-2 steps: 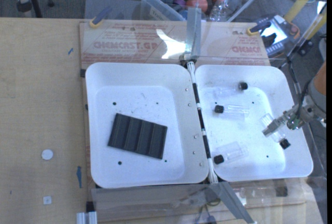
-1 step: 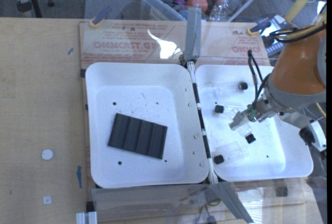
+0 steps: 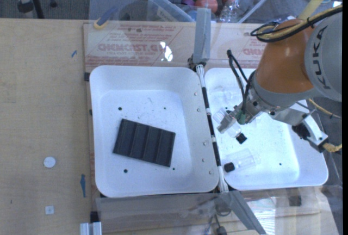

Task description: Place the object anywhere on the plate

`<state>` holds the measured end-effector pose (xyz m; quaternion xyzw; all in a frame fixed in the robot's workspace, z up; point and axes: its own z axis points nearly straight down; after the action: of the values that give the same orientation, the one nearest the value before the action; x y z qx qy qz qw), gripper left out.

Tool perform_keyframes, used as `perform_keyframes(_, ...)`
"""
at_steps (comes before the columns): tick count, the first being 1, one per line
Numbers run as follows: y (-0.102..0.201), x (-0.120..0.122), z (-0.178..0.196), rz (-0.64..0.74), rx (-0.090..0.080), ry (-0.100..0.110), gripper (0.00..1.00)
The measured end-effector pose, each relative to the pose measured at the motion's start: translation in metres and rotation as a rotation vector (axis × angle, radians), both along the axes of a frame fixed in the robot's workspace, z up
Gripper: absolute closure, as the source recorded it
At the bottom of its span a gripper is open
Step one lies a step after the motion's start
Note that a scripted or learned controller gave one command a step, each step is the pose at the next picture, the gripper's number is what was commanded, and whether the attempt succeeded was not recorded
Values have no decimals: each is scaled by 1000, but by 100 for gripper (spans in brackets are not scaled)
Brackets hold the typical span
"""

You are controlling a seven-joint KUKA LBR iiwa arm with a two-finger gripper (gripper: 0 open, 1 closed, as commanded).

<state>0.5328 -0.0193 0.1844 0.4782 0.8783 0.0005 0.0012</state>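
clearly, in the camera view, the grey arm with the orange band reaches in from three o'clock and hangs over the right shallow white bin (image 3: 304, 174), its two-finger gripper (image 3: 227, 123) low over that bin's left part, close to the divider between the bins. whether the fingers are parted or pressed together i cannot tell; the tip is small and pale against the white floor, and nothing can be made out between them.

the dark grey ribbed rectangular plate (image 3: 144, 142) lies flat in the left shallow white bin (image 3: 109, 81), its long axis running from about ten o'clock to four o'clock. from the gripper it lies toward eight or nine o'clock, across the divider and well apart.

the likely object, a small clear plastic piece with a black end (image 3: 241, 162), rests on the right bin's floor toward five o'clock from the gripper, near but not touching; a small black bit (image 3: 241, 138) lies between them. by my judgement the object is not yet picked up, so the coming move turns on reaching down toward five o'clock before any carry toward nine.
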Motion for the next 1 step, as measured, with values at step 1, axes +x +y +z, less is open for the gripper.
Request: perform_keyframes(1,65,23,0,-145,1,1,100)
